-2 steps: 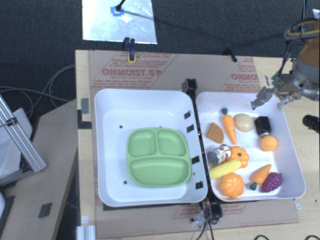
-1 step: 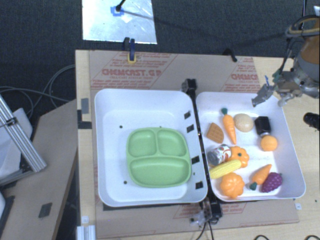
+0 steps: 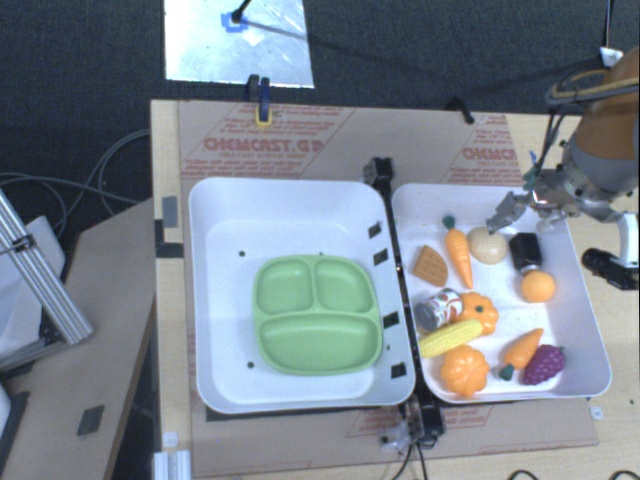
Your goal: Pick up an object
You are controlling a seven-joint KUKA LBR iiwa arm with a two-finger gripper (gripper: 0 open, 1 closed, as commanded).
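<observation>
The right bin (image 3: 590, 343) holds several toy foods: a long carrot (image 3: 458, 256), a pale onion (image 3: 489, 245), a tan cracker (image 3: 431, 265), a small can (image 3: 437, 309), an orange pepper (image 3: 479, 313), a corn cob (image 3: 450, 338), a pumpkin (image 3: 464, 370), a short carrot (image 3: 522, 349), purple grapes (image 3: 543, 364), an orange ball (image 3: 538, 286) and a black block (image 3: 525, 251). My gripper (image 3: 527, 213) hangs over the bin's far right part, just above the onion and the black block. Its fingers are spread open with nothing between them.
The left bin (image 3: 215, 268) holds a green divided plate (image 3: 318, 313). A black divider (image 3: 392, 278) runs between the two bins. The arm's grey body (image 3: 600, 158) with its orange band reaches in over the right bin's far right corner.
</observation>
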